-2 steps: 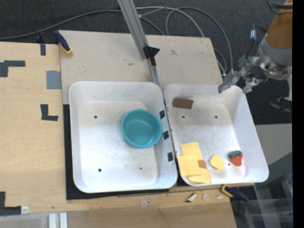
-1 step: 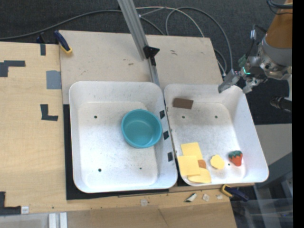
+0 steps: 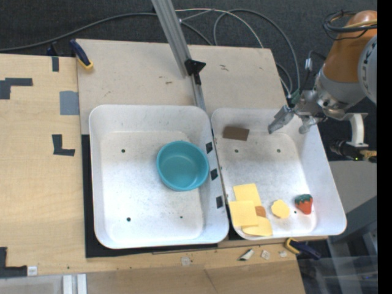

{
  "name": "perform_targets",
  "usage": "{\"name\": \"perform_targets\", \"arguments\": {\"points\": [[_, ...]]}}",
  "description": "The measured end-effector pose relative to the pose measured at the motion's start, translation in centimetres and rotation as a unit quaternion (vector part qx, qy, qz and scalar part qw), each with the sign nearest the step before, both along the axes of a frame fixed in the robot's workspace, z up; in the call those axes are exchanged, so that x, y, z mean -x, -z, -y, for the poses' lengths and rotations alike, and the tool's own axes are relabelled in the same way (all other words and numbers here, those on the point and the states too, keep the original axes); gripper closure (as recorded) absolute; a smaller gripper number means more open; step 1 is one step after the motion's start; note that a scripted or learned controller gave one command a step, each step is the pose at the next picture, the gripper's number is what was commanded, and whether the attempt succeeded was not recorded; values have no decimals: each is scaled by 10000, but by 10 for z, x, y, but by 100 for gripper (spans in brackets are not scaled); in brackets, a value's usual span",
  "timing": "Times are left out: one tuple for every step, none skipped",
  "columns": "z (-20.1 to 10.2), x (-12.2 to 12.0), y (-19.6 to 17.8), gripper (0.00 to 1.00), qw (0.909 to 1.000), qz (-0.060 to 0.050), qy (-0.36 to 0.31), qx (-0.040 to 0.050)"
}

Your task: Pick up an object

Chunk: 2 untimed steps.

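Pale wooden bench (image 3: pixel 37 164) is carrying two shallow white bins side by side, with dark floor and loose cables lying beyond its 12 o'clock edge. Left bin (image 3: pixel 110 225) is holding a teal bowl (image 3: pixel 182 165) sitting upright, slightly toward 3 o'clock of its centre. Right bin (image 3: pixel 324 182) is holding a brown block (image 3: pixel 236 133) near its 11 o'clock corner; along its 6 o'clock edge, yellow pieces (image 3: pixel 248 210) are lying stacked and touching, a small round yellow piece (image 3: pixel 280 209) is resting just beside them, and a red item with a green top (image 3: pixel 304 203) is sitting near the 5 o'clock corner. Gripper (image 3: pixel 290 122) is hovering over the right bin's 1 o'clock corner, just inside the rim, with fingers (image 3: pixel 277 121) standing apart and nothing between them; they are touching no object. Brown block is lying near the gripper, toward 9 o'clock of it. Middle floor of the right bin is lying bare, giving open room between the block and the yellow pieces. A slanted metal post (image 3: pixel 174 35) is rising near the bins' shared 12 o'clock edge.
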<state>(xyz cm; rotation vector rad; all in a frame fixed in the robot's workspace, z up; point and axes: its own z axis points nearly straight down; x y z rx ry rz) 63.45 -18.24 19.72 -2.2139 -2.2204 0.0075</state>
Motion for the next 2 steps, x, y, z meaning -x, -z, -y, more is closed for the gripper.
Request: {"name": "perform_targets", "arguments": {"points": [[-6,5,64,0,10000,-5,3,-1],[-7,6,111,0,10000,24,2,11]]}}
